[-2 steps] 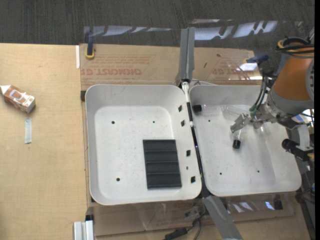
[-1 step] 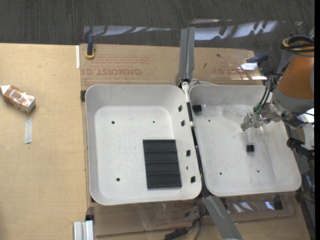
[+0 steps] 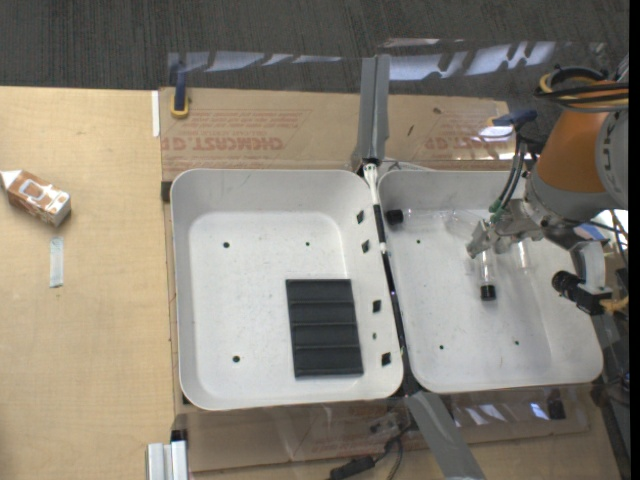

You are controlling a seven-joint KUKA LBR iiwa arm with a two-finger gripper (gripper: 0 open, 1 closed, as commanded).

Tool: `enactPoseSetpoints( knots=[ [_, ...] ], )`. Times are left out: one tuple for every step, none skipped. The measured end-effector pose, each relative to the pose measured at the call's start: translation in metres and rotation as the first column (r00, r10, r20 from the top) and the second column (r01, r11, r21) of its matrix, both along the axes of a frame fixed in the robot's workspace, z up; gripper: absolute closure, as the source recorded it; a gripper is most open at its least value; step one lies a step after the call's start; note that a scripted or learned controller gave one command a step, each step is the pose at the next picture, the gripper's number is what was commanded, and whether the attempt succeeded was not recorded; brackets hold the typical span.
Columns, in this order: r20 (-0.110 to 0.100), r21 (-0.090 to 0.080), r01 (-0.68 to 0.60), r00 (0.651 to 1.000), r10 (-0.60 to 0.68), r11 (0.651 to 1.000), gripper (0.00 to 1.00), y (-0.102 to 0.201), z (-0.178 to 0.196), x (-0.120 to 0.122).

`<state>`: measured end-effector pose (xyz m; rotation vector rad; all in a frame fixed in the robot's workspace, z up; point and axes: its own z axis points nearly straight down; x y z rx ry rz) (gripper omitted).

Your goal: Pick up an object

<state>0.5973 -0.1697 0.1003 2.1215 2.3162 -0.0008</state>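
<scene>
the bench (image 3: 80, 368) carries two white bins side by side. the left bin (image 3: 200, 298) holds a flat black ribbed slab (image 3: 324, 327), lying near its front edge, right of centre, with bare floor along the back and left edges. the right bin (image 3: 560, 358) holds the arm (image 3: 575, 153), reaching in over its right edge, orange band uppermost. the gripper (image 3: 487, 265) hangs low over the middle of this bin, towards the back; whether its fingers are wide or narrow, i cannot tell. right by it is a small clear tube with a black cap (image 3: 488, 280), standing or tilted close to the bin floor; i cannot tell if it is gripped. a small black bit (image 3: 394, 216) lies at the back left corner of the right bin. the front half of this bin is open. on the bench's left edge lies a small carton (image 3: 38, 198), well apart from the bins.
</scene>
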Motion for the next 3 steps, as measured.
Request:
enactPoseSetpoints(
  knots=[
    [-0.001, -0.001, -0.018, 1.000, 0.018, 1.000, 1.00, 0.040, 0.107, 0.018],
    [-0.001, -0.001, -0.032, 0.999, 0.032, 0.999, 1.00, 0.088, 0.097, 0.040],
    [-0.001, -0.002, -0.070, 0.998, 0.070, 0.998, 1.00, 0.110, 0.119, 0.060]
  ],
)
